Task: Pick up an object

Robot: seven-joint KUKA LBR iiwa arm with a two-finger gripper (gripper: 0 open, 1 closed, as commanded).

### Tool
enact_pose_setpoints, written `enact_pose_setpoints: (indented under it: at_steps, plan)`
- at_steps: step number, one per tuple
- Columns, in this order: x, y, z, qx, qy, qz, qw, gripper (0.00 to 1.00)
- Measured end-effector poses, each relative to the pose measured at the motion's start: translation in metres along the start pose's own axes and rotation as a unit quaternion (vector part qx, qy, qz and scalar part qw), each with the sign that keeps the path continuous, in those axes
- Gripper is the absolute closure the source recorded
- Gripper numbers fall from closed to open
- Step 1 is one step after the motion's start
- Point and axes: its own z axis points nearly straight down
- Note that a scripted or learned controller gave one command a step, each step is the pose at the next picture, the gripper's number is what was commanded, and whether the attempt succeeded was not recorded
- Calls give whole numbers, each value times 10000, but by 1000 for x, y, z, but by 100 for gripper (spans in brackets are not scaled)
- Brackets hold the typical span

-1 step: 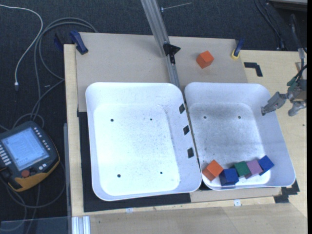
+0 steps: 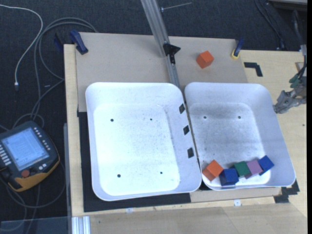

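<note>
Several small cubes lie in a row along the near wall of the right bin [image 2: 229,94]: an orange cube [image 2: 212,169], a blue cube [image 2: 228,177], a green cube [image 2: 242,169], a purple cube [image 2: 254,167] and a second blue cube [image 2: 266,163]. My gripper [image 2: 284,102] shows as a grey metal piece at the right edge of the view. It sits just outside the right bin's right rim, well up and away from the cubes, and nothing is visibly held in it.
The left bin [image 2: 136,94] sits beside the right one. Another orange cube [image 2: 205,59] rests on the bench behind the bins. A slanted aluminium rail [image 2: 155,18] runs down to the gap between them. Blue clamps [image 2: 78,42] hold the board's back corners. A teach pendant [image 2: 24,150] lies at far left.
</note>
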Motion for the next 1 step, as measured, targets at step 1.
enact_pose_setpoints:
  at_steps: [1]
  plan:
    - [110, -7, -17, 19, 19, -36, 10000, 100]
